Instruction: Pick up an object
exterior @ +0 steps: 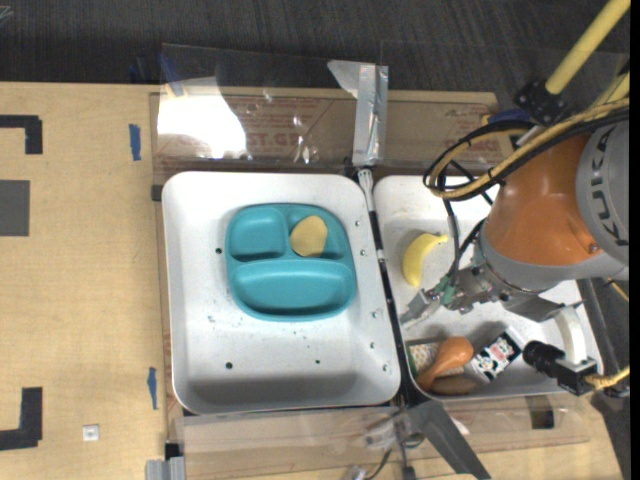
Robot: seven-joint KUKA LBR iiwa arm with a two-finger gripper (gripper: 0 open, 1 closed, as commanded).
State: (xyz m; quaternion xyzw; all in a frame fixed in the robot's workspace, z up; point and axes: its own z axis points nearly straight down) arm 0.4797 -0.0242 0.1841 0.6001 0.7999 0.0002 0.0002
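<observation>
**Banana lying just left of the gripper**

Banana (pixel 424 255) is being seen in the right bin (pixel 395 193), curving far-to-near, just left of the gripper (pixel 440 296). How far the gripper is opened cannot be told; nothing is being seen held.

The left bin (pixel 190 298) has bare floor below the teal tray (pixel 290 273). In the right bin (pixel 395 203), a banana (pixel 422 255) and an orange object (pixel 447 356) crowd the lower floor.
</observation>
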